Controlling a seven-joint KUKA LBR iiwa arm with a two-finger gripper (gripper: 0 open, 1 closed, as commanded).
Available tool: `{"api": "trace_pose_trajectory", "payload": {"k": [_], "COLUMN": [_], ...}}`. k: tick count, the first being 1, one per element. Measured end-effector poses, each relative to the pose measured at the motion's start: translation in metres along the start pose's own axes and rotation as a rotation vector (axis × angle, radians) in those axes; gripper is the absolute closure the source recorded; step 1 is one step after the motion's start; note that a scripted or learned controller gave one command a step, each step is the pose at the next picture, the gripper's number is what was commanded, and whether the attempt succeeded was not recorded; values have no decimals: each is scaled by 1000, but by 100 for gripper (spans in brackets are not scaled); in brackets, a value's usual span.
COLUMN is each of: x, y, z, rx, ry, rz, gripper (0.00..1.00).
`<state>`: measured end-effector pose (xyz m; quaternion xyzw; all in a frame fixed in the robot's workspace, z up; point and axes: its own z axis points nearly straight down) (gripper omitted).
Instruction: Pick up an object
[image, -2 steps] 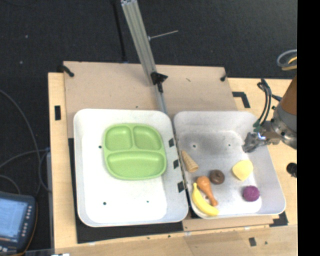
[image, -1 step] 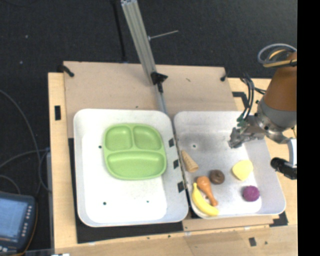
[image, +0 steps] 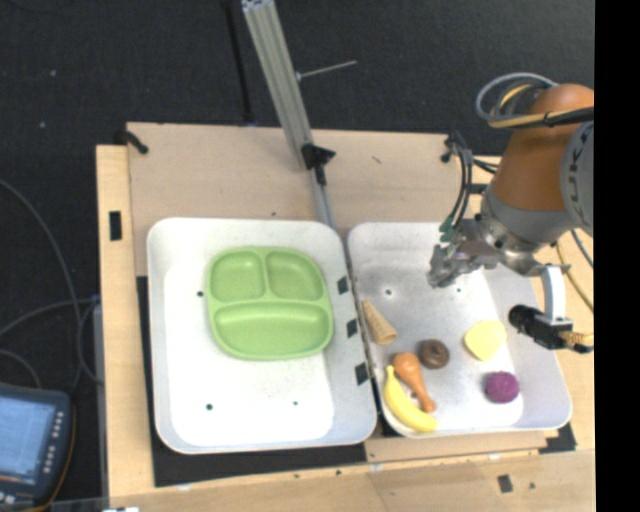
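My gripper hangs over the upper middle of the right bin, pointing down, above bare bin floor. Below it lie several small food toys: a tan cone, a brown doughnut, a yellow wedge, a purple ball, an orange drumstick and a yellow banana. The doughnut is the nearest toy below the gripper. Nothing shows between the gripper and the bin floor.
The left bin holds a green divided plate. A slanted metal pole rises from the bench behind the bins. A black fitting sticks in over the right bin's right side.
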<state>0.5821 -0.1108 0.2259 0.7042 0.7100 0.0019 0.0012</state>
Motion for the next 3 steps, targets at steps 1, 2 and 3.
{"api": "trace_pose_trajectory", "payload": {"k": [1,2,3], "x": [54,105,164], "y": [12,15,25], "z": [5,12,10], "rx": [2,5,3], "ry": [0,0,1], "rz": [1,2,0], "gripper": [100,100,100]}}
